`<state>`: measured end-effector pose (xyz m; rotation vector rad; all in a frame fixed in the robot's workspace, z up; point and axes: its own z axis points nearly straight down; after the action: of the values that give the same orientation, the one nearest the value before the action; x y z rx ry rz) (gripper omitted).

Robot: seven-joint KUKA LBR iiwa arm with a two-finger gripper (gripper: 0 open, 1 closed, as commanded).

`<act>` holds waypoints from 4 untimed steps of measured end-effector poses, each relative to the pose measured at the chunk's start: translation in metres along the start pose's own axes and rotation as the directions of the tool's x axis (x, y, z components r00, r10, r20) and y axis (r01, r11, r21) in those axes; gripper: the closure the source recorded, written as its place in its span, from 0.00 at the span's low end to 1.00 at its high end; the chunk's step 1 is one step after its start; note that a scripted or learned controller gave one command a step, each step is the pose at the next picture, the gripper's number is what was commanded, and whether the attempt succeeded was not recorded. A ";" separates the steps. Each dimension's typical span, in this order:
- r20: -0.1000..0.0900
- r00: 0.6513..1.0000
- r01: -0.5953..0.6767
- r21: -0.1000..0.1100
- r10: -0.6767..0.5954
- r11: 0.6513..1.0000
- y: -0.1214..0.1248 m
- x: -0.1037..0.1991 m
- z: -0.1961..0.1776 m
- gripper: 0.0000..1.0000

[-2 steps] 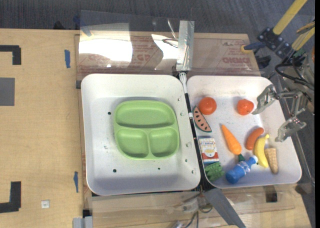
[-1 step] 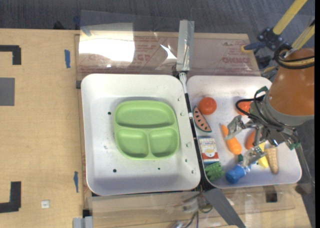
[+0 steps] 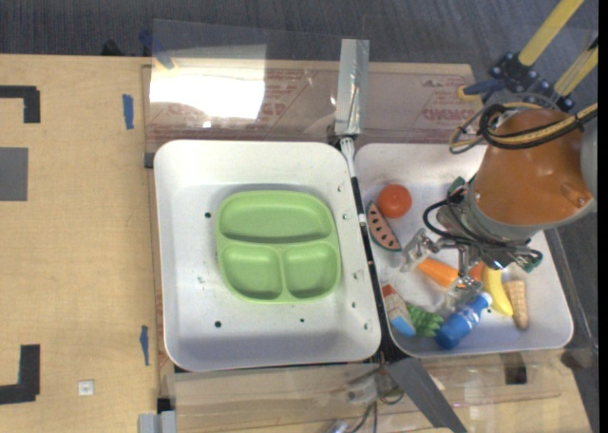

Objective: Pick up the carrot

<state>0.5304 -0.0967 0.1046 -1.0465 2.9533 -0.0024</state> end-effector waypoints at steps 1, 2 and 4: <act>0.002 0.999 -0.040 0.002 0.040 0.999 0.007 0.009 0.014 0.00; 0.016 0.999 -0.039 0.010 0.039 0.999 0.006 0.004 0.001 1.00; -0.002 0.998 -0.068 0.001 0.068 0.998 -0.026 0.023 -0.084 1.00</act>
<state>0.5281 -0.1310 0.1882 -0.9461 2.9888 -0.0043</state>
